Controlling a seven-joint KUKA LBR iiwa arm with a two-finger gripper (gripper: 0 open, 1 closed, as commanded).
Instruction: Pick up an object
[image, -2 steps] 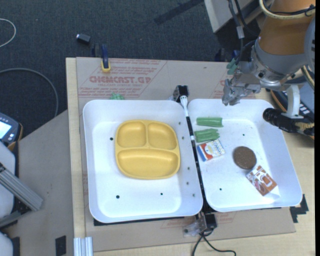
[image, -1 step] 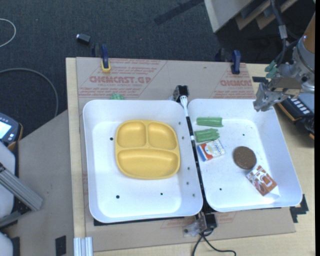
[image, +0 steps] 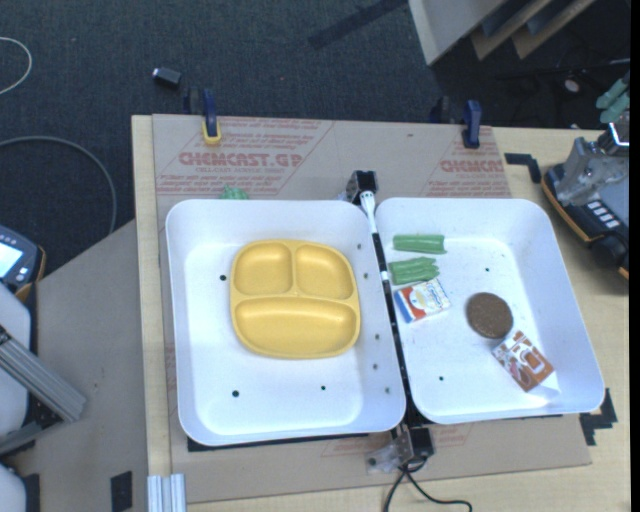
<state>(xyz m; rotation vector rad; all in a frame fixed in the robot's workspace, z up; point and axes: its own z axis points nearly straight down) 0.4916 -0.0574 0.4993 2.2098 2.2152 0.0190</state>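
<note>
In the right bin lie the things to be picked: two green pieces, one just above the other, both near the bin's left wall; a small white packet with red and blue print just below them; a round brown disc toward the middle-right; and a brown and white wrapper just beside the disc, nearer the front right corner. All rest flat on the bin floor, with nothing gripping them. The left bin holds a yellow divided tray with three compartments, sitting about centre. Both bins sit side by side, touching along their inner edges, on a brown board clamped to the counter. At the right edge of the view part of the arm's grey hardware sits well apart from the bins; whether the jaws are spread or pressed together I cannot tell.
</note>
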